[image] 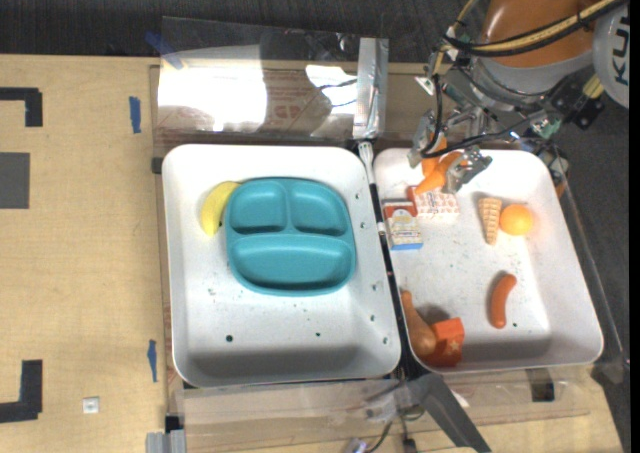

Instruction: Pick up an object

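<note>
My gripper [446,161] hangs over the back left corner of the right bin [575,271]. A small orange piece [436,171] sits between its fingers, and they are shut on it. Just below it lie a white and red box [436,205] and a red and white carton [401,223]. Further right in the same bin are a cone [489,218] and an orange ball [517,220]. A sausage [501,299] lies toward the front, and a brown piece [418,326] and a red-orange block [448,335] rest at the front left corner.
The left bin [190,321] holds a teal divided plate [290,234] with a yellow banana [212,207] tucked at its left edge. A shiny clear sheet [270,91] lies behind the bins. The arm's orange and grey body [545,1] looms over the back right.
</note>
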`<state>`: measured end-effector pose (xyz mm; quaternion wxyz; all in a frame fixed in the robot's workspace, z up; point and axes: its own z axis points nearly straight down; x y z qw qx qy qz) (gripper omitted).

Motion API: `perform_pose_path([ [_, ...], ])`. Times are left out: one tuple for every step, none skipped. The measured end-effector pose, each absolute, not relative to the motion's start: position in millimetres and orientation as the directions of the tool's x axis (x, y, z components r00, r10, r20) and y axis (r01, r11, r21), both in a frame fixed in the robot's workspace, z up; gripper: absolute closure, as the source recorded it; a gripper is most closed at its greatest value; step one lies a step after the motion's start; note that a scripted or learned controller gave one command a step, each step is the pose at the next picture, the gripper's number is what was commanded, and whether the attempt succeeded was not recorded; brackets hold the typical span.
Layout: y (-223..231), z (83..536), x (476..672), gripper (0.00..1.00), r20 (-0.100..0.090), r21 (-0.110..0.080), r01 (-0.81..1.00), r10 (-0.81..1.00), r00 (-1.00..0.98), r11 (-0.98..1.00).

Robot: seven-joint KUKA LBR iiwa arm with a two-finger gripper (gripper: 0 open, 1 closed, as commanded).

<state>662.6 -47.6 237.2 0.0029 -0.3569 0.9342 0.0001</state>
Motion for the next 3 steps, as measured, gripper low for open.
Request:
perform_pose_path([
  [-74.9,271.7,668.6,1.0,-0.009,-0.009,-0.823,-0.823,-0.569,0.569],
  [-58.3,243.0,667.5,1.0,-0.004,-0.001,-0.891,-0.891,-0.455,0.455],
  [-52.0,215.4,606.8,1.0,-0.005,-0.001,-0.898,-0.898,-0.439,0.439],
])
